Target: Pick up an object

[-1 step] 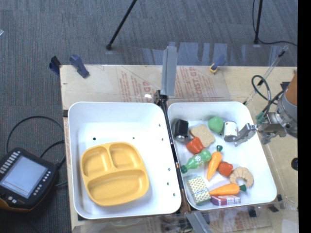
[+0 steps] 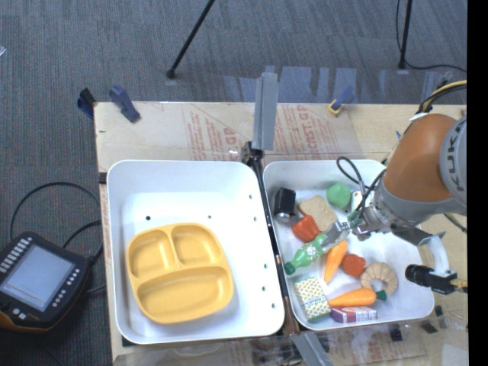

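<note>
While the tool (image 2: 345, 229) hangs over the right bin (image 2: 415, 311), grip unclear, an upright carrot (image 2: 335, 259) below points its tip toward the bench's front edge; the left bin (image 2: 122, 181) holds a yellow tray (image 2: 180, 271).

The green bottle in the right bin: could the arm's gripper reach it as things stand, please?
Probably yes. The gripper hovers just beside the green bottle, whose top lies uncovered, though the upright carrot and red pepper crowd it closely.

arm (image 2: 427, 166): grey casing; rounded orange band above wrist | black cables looped beside it | gripper (image 2: 345, 231): metallic grey
</note>
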You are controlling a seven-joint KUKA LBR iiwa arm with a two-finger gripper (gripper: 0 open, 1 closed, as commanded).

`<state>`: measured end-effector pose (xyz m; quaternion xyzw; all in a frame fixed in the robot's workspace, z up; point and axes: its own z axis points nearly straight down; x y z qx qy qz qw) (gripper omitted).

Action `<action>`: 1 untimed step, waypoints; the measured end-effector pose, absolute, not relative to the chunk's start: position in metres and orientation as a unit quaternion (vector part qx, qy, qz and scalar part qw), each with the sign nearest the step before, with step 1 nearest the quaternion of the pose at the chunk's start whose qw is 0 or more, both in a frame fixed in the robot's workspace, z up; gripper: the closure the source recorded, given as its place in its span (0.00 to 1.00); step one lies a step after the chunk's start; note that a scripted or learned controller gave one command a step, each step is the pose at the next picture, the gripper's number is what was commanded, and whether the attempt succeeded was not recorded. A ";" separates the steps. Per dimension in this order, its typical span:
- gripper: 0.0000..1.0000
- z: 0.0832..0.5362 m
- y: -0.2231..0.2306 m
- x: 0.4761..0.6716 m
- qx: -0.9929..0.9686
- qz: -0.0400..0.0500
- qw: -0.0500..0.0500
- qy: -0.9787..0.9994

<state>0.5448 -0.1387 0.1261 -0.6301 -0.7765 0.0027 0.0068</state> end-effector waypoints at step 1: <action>0.00 0.087 -0.103 0.518 -0.604 0.003 0.000 -0.797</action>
